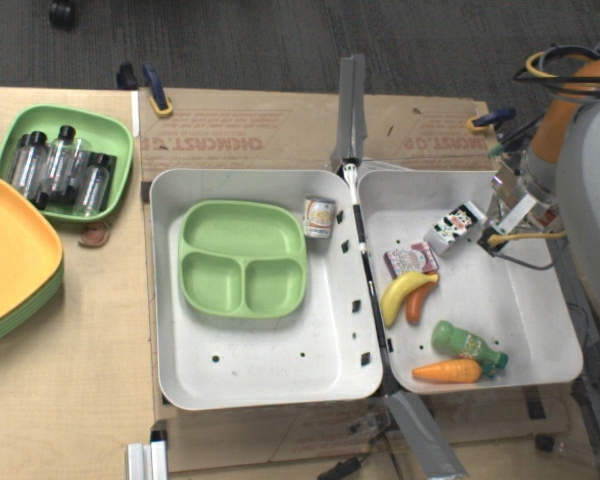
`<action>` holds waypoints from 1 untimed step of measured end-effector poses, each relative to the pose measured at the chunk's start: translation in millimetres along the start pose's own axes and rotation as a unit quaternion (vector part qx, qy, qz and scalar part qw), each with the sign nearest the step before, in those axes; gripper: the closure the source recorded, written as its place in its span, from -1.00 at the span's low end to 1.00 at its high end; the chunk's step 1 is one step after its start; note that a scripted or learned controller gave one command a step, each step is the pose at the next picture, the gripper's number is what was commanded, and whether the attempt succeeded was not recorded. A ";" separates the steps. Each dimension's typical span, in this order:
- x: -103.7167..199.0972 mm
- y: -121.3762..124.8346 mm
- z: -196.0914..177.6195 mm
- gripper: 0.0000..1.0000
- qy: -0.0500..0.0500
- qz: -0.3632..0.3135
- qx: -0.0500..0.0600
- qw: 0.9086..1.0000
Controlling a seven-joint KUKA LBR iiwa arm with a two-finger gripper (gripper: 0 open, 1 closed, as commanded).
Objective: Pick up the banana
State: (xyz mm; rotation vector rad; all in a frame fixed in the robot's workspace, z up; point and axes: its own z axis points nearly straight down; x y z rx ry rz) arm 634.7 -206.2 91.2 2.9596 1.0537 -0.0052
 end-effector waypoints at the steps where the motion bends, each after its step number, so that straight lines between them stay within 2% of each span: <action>1: -28.8 -113.5 0.8 1.00 0.000 0.030 0.001 1.000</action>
